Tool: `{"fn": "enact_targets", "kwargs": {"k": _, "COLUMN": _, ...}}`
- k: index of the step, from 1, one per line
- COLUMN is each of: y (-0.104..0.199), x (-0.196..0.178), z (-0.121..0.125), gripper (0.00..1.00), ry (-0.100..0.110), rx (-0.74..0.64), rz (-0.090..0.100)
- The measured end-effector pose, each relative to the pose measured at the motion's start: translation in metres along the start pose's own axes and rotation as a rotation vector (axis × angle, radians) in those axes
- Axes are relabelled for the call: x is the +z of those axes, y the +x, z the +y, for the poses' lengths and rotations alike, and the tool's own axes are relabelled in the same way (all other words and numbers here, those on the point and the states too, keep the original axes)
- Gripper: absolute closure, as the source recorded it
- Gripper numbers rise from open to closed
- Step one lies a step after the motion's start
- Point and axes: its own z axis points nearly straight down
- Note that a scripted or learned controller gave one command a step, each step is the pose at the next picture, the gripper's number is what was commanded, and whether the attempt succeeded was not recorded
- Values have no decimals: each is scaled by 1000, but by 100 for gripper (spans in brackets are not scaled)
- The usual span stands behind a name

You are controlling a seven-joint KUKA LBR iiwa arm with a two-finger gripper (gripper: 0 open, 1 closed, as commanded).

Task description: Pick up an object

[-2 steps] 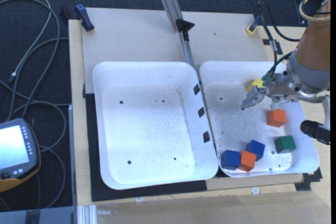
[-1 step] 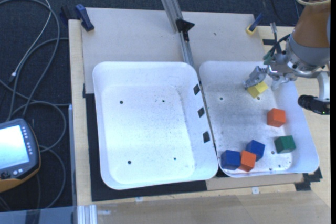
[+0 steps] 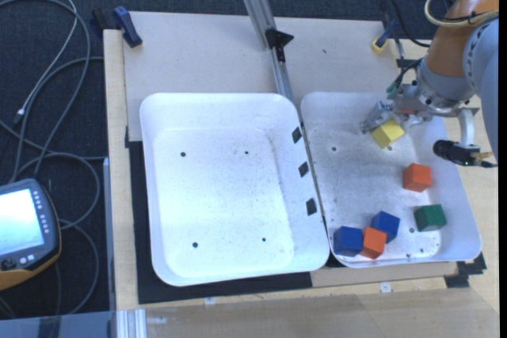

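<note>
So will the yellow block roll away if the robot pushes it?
Probably not. The yellow block looks like a cube with flat faces, so it would likely slide or tumble once, not roll. It looks small and stiff, so probably light and hard to squash. It sits at the gripper, tilted, so it might twist when nudged.

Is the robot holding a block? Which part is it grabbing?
It looks so: the small yellow cube sits at the tip of the gripper, apparently pinched at its upper sides. The jaws are partly hidden, so it's not certain.
</note>
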Motion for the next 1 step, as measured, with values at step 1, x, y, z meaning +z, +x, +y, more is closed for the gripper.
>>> {"fn": "enact_targets", "kwargs": {"k": 1, "y": 2, "x": -17, "z": 2, "gripper": 100, "ry": -5, "rx": -3, "rz": -1}}
